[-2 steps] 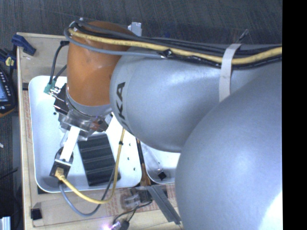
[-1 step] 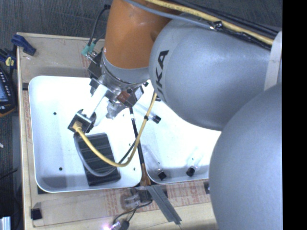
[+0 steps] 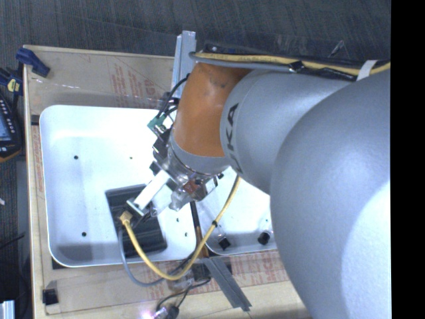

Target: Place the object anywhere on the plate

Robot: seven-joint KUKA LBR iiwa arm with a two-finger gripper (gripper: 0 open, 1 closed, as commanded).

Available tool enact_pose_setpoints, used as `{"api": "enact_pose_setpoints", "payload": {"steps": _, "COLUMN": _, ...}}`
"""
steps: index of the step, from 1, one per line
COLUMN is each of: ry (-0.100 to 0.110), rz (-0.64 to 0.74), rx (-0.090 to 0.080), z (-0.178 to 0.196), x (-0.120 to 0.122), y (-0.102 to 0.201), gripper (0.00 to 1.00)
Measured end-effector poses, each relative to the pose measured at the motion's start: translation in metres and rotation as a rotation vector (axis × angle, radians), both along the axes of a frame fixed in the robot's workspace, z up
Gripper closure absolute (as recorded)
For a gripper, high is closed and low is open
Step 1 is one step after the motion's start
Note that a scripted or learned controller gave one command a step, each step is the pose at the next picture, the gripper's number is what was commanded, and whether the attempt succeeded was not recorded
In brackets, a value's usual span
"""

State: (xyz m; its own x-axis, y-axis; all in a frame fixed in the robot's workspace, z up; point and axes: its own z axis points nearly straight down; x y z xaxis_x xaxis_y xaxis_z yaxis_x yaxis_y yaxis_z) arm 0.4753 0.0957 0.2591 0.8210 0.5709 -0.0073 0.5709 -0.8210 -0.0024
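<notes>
The grey arm with its orange band [image 3: 202, 115] reaches in from the right and covers most of the right bin [image 3: 242, 234]. Its gripper [image 3: 180, 193] hangs low over the divide between the two bins, at the right side of the left bin [image 3: 73, 191]. Two small dark things [image 3: 224, 243] lie in the visible front strip of the right bin, just right of and below the gripper. The arm hides whatever lies under it.
The left bin's floor shows a few small dark dots [image 3: 75, 157]. A metal post [image 3: 186, 52] stands behind the bins. The wooden bench edge [image 3: 99, 284] runs along the front, with cables [image 3: 174, 291] on it.
</notes>
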Motion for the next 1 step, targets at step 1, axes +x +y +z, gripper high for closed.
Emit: {"api": "enact_pose_setpoints", "payload": {"steps": 1, "ry": -0.001, "rz": -0.233, "rx": -0.001, "z": -0.084, "x": 0.0638, "y": 0.0148, "gripper": 1.0}}
